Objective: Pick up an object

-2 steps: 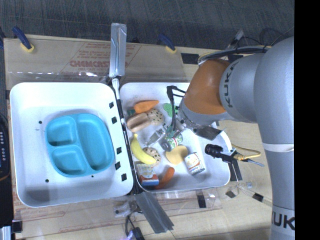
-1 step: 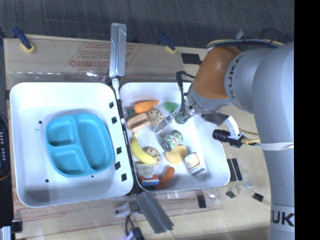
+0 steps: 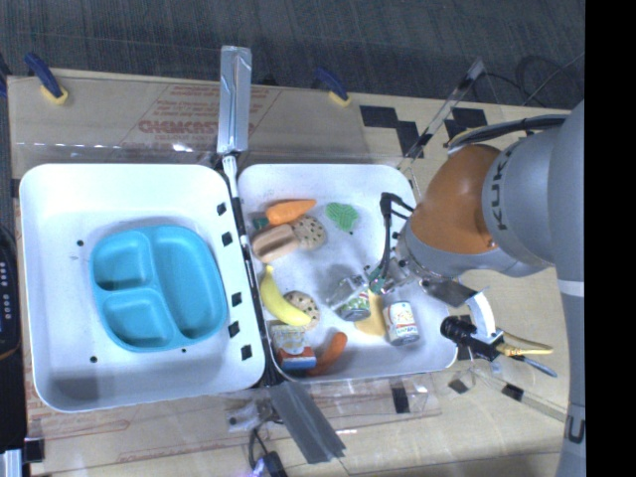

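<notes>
The right bin point(image 3: 328, 174) holds several toy foods: an orange carrot point(image 3: 290, 210), a hot dog bun point(image 3: 275, 240), a cookie point(image 3: 310, 231), a green piece point(image 3: 343, 215), a yellow banana point(image 3: 276, 301) with a second cookie point(image 3: 301, 305) against it, a small can point(image 3: 401, 322) and a red sausage point(image 3: 334, 347). My gripper point(image 3: 358, 291) is lowered into the middle of this bin, between the banana and the can, over a greenish item and a yellow piece point(image 3: 370, 323). The wrist hides what lies directly under it.
The left bin point(image 3: 40, 266) holds a blue divided tray point(image 3: 157, 286). A metal clamp bar point(image 3: 235, 97) stands at the back between the bins. A small cup point(image 3: 289, 339) sits by the right bin's front wall. The arm's orange and grey body point(image 3: 467, 217) covers that bin's right edge.
</notes>
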